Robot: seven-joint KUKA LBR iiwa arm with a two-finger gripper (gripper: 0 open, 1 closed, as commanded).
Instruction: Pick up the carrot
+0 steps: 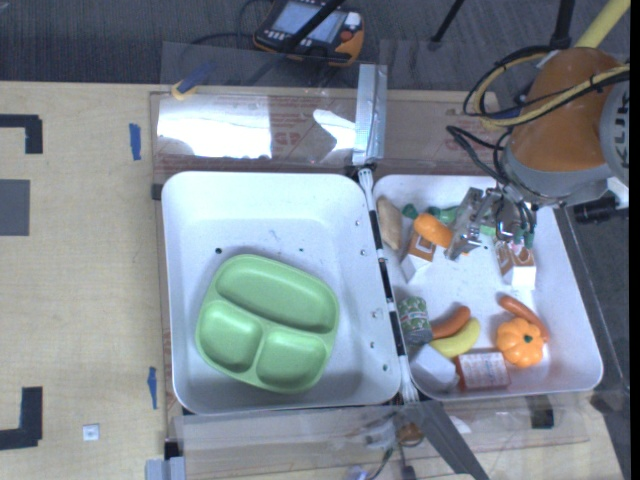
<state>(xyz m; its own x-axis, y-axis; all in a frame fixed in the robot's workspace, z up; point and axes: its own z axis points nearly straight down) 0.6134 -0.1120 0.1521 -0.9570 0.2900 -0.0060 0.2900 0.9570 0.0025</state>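
Even, bright overhead light is cast; strong glare is seen on the clear panel (pixel 240 128), and the picture is slightly soft.

1. Two white bins stood side by side: a left bin (pixel 190 268) and a right bin (pixel 570 288).
2. One green divided plate (pixel 266 320) lay in the left.
3. One small pumpkin (pixel 522 342).
4. One banana (pixel 457 340).
5. One can (pixel 413 318).

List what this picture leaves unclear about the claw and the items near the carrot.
- Claw: fingers too small and blurred against clutter in the camera view to tell open or shut.
- Carrot: its lower end is hidden behind the pumpkin.
- Can: label too small to read.
- Arm: cut off by the right edge.
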